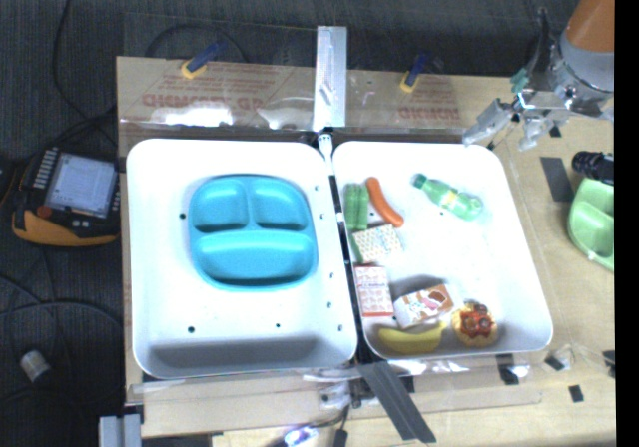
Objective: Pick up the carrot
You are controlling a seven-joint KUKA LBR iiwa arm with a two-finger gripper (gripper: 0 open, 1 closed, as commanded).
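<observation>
The carrot (pixel 384 203), a short orange stick, lies tilted in the right bin (pixel 519 265) near its back left corner, just right of a green vegetable (pixel 355 208). My gripper (pixel 509 124) hangs past the right bin's back right corner, above the bench and well up and to the right of the carrot. Its fingers are spread open with nothing between them.
Also in the right bin are a green bottle (pixel 449 196), two printed packets (pixel 377 241), a white pouch (pixel 424 305), a banana (pixel 409 338) and a red-yellow item (pixel 474 323). The left bin (pixel 160 325) holds a blue divided plate (pixel 252 231). A green container (pixel 594 216) sits at the right edge.
</observation>
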